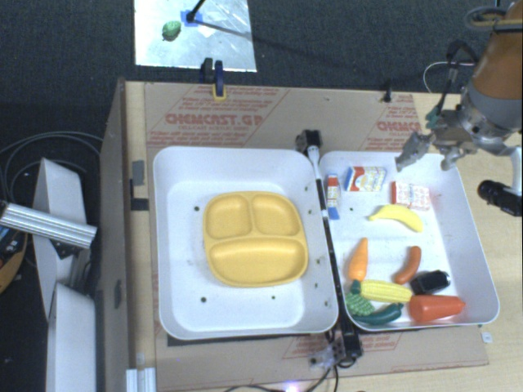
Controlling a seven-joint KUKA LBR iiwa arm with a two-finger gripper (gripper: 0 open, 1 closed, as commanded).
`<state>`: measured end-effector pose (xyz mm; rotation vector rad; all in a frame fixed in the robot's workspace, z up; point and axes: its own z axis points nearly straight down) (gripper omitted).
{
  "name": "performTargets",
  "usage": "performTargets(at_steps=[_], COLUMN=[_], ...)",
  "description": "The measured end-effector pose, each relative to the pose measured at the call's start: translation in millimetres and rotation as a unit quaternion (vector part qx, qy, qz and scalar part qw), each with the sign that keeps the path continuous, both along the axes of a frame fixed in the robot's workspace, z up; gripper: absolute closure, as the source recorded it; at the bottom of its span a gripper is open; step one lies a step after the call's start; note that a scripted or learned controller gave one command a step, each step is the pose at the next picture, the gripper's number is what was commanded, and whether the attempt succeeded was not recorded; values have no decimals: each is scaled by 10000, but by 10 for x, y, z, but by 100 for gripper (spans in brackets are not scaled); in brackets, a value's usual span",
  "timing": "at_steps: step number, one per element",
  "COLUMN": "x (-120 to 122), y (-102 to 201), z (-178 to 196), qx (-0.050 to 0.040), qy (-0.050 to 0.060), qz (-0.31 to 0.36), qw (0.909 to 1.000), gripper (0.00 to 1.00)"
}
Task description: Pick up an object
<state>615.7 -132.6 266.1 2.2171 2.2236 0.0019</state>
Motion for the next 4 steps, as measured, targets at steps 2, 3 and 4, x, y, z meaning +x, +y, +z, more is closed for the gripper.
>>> performTargets(at_steps=[2,3,4], x=[-603,-793,-183], y=[38,417,141], z=[-1092,-1818,-1115], qx=[5,1,-6], qy=[18,3,-13], qz=[-6,0,0], qw=[10000,10000,10000], gripper=[0,0,0])
